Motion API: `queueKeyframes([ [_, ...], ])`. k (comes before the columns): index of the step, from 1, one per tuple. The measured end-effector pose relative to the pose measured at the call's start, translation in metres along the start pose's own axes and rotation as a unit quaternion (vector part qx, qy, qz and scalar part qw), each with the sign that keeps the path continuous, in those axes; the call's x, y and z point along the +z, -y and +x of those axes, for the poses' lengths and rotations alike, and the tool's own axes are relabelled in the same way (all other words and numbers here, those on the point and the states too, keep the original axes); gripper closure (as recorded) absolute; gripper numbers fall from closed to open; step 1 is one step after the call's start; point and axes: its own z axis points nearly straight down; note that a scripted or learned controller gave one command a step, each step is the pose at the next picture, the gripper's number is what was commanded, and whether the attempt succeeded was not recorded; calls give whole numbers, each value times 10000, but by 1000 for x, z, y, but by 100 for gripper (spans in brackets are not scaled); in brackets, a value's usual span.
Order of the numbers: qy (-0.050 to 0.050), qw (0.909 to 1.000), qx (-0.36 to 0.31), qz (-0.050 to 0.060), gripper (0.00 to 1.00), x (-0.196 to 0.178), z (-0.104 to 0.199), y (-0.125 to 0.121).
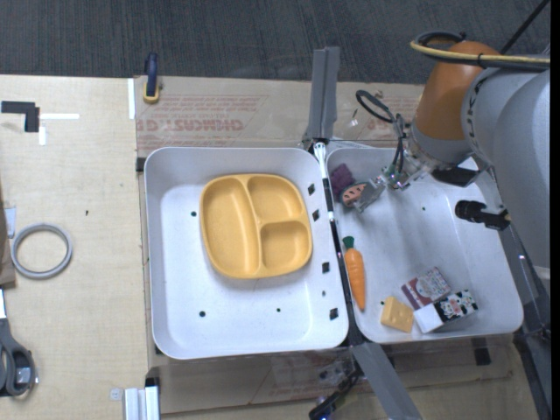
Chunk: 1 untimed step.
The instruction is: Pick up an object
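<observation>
My gripper (366, 193) reaches down into the far left corner of the right bin (490, 269), below the orange-banded wrist (446, 94). Its tip lies right beside a small pink and red object (352, 196), and a purple object (340, 178) sits just behind that against the bin's left wall. I cannot tell whether the tip touches the pink object. An orange carrot (354, 271) with a green top lies along the left wall. A yellow cheese wedge (396, 315) and a small cow-print carton (440, 299) lie near the front.
The left bin (175, 304) holds a yellow divided plate (256, 226). A raised divider (331, 226) separates the two bins. On the bench at left lie a grey tape ring (39, 250) and scissors (16, 366). The arm's body covers the right bin's far right side.
</observation>
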Motion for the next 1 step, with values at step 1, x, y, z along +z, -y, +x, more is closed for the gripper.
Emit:
queueKeyframes([
  [1, -1, 9802, 1982, 7, 0, -19, -5, -2],
])
